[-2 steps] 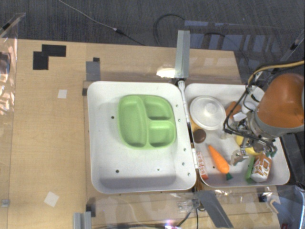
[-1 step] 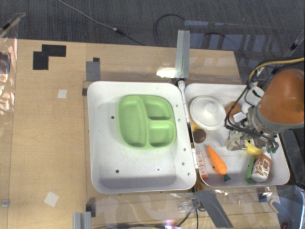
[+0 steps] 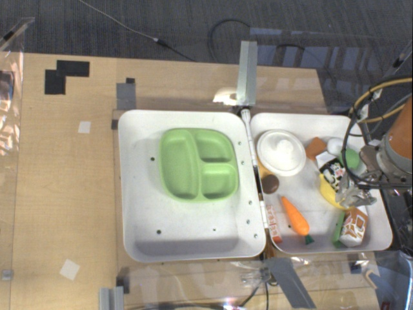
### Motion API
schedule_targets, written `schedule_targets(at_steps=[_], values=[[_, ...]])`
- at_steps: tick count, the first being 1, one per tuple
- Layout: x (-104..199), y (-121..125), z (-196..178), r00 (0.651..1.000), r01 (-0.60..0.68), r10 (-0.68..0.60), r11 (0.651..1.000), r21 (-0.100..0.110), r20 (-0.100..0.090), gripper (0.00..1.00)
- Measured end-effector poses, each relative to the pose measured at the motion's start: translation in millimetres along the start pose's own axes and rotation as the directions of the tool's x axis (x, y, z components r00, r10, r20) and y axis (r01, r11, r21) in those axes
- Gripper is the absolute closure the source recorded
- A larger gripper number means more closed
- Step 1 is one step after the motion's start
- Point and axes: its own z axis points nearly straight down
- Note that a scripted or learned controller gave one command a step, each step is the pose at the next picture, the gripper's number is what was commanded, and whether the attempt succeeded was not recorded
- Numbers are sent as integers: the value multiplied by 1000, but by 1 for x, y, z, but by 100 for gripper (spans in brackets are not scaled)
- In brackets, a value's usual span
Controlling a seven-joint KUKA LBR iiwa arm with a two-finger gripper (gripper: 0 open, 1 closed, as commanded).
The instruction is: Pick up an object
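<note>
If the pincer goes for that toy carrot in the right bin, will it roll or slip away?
The carrot looks like smooth, tapered plastic, so it may slip out toward its thin end. Lying flat on the right bin floor with open space beside it, it could roll if nudged sideways. It seems rigid and probably light.

Green tray [image 3: 197, 164] left bin [image 3: 139, 192], carrot [image 3: 296, 217] right

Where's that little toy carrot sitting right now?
The carrot lies in the right bin, toward its near edge, below the white bowl and left of the gripper.
</note>
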Motion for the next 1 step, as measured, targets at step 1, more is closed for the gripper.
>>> schedule_targets(at_steps=[1], values=[[-1,2,1,1000,2,-2,1000,-3,0,0]])
